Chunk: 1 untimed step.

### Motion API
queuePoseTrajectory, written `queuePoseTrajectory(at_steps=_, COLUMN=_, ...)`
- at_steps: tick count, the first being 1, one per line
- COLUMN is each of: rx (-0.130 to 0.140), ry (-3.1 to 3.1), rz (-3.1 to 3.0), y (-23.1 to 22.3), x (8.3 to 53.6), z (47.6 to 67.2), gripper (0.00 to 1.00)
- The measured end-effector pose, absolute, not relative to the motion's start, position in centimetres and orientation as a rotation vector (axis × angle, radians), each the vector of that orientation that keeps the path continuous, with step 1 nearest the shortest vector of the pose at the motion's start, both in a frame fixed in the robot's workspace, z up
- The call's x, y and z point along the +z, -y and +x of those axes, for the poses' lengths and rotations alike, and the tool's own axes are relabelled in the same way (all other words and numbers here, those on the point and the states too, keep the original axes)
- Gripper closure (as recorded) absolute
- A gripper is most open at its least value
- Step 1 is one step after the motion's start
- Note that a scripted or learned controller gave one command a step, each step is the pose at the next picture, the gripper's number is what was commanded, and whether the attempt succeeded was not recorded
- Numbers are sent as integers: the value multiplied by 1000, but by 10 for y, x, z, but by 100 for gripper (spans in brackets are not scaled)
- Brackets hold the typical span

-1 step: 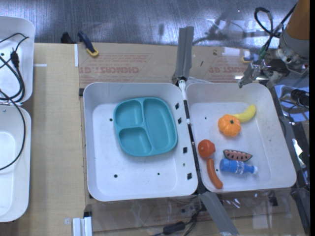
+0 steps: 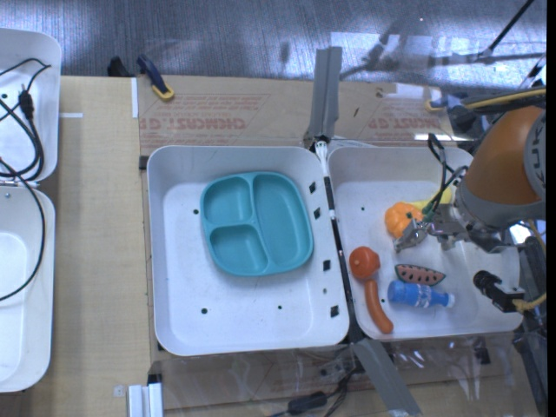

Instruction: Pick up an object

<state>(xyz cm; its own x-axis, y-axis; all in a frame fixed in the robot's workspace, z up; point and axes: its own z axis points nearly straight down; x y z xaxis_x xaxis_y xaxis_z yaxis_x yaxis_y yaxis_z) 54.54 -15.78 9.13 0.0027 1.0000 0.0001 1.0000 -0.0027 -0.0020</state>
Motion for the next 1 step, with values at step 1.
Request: queuePoseTrajectory(at_steps=1, rx=2, ry=2222, rz=-2221, y=119, x=92, z=616, gripper=0)
